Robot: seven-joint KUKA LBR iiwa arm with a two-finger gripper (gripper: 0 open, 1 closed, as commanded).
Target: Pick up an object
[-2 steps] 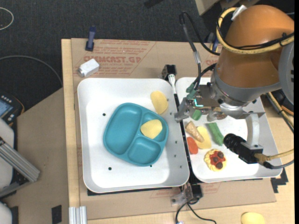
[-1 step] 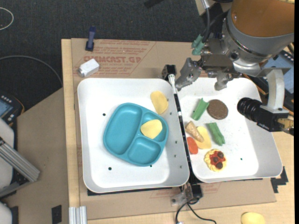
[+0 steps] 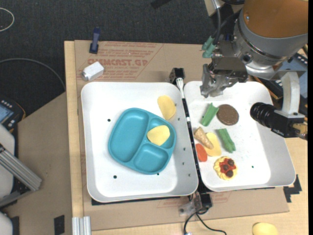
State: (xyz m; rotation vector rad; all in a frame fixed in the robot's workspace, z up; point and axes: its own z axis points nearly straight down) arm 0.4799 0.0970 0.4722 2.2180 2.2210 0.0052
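My gripper [image 3: 213, 88] hangs over the far left part of the right bin [image 3: 279, 170], just above a green pod-shaped piece [image 3: 210, 114]. I see nothing between its fingers. Beside the pod lies a brown round cookie [image 3: 227, 114]. Nearer the front are a second green piece [image 3: 226, 139], a tan and yellow wedge [image 3: 207, 141], an orange piece [image 3: 201, 152] and a small yellow pizza with red topping [image 3: 225, 167]. The left bin [image 3: 95, 131] holds a blue divided tray [image 3: 124, 141] with a yellow item [image 3: 158, 134] in it, and another yellow item [image 3: 166, 106] beside the tray.
A black cylinder-shaped device [image 3: 269, 116] juts over the right bin's right side. A small white box [image 3: 93, 71] and a blue clip [image 3: 95, 40] lie on the cardboard behind the left bin. A black ridge [image 3: 187, 126] divides the bins.
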